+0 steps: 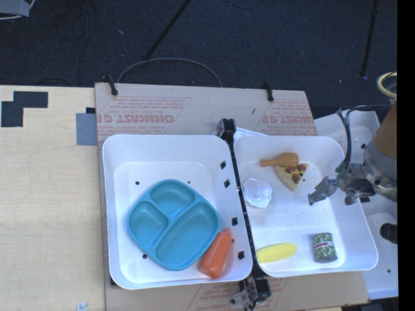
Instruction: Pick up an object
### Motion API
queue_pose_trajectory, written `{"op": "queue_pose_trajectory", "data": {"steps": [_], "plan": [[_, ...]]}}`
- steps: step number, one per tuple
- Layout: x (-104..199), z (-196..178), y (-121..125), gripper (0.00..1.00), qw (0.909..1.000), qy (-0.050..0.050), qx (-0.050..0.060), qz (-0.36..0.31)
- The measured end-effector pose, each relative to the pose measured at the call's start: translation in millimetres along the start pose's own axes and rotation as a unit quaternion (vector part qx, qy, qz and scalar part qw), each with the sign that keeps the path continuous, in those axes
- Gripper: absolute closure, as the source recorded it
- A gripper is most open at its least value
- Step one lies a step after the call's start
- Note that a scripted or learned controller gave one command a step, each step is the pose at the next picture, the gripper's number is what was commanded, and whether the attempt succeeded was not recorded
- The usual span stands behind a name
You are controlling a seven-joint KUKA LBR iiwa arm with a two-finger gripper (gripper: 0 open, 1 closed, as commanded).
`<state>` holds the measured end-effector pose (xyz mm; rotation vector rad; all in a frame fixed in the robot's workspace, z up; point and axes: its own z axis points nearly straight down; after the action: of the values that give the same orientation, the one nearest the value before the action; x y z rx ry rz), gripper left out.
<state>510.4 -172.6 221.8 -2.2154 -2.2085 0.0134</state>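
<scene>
The right bin (353, 254) holds a brown drumstick (280, 161), a pizza slice (296, 174), a clear crumpled cup (257, 193), a yellow corn cob (276, 253) and a small green can (324, 247). My gripper (338, 192) hovers over the bin's right side, level with the cup and to the right of the pizza slice. Its two dark fingers stand apart, open, with nothing between them. The green can lies below it in the view, apart from it.
The left bin (113, 173) holds a blue divided plate (173, 223) and an orange bottle (217, 254) leaning by the divider (233, 193). Cardboard (194, 112) lies under both bins. A pale wooden bench top (45, 206) spreads to the left.
</scene>
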Motion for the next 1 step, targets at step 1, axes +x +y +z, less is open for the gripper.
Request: {"op": "queue_pose_trajectory", "data": {"steps": [1], "plan": [[0.1,-7.1,2.4,0.00,1.0000,-0.001,-0.006,-0.001]]}}
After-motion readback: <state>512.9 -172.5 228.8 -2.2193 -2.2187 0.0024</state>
